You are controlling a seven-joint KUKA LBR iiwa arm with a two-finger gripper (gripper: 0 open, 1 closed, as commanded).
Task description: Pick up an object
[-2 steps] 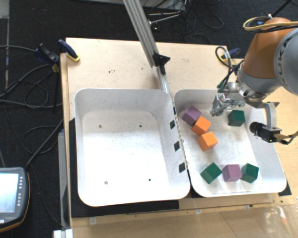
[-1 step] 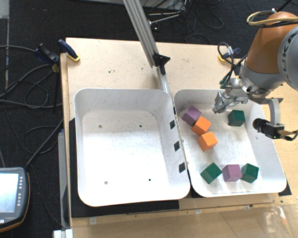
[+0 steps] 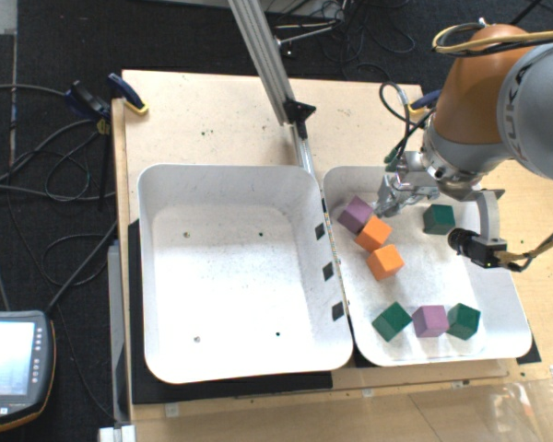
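Here, over the far part of the right bin [image 3: 447, 274], the grey arm [image 3: 525, 99] with its orange band [image 3: 470, 86], reaching in from the right. Below the wrist, the gripper [image 3: 390, 204], low above the blocks and just beside the upper orange block [image 3: 375, 232]. Whether open or closed, impossible to tell from this angle; nothing visibly held.

Near the bin's far left corner, a cluster of three:
- purple block [image 3: 355, 215], closest to the left edge;
- upper orange block, touching it on the near right;
- lower orange block [image 3: 385, 262], just beside that one, toward the middle.

Further right along the far edge, partly under the arm, a dark green block [image 3: 438, 218], apart from the cluster.

Along the near edge, a row of three: left green block [image 3: 392, 321], second purple block [image 3: 430, 320] touching or almost touching it, and corner green block [image 3: 464, 320] toward the near right corner.

To the left, touching edge to edge, the left bin [image 3: 157, 247]. Beyond both bins, a slanted metal bar [image 3: 258, 44]; at the bench's far left corner, a blue clamp [image 3: 120, 95].
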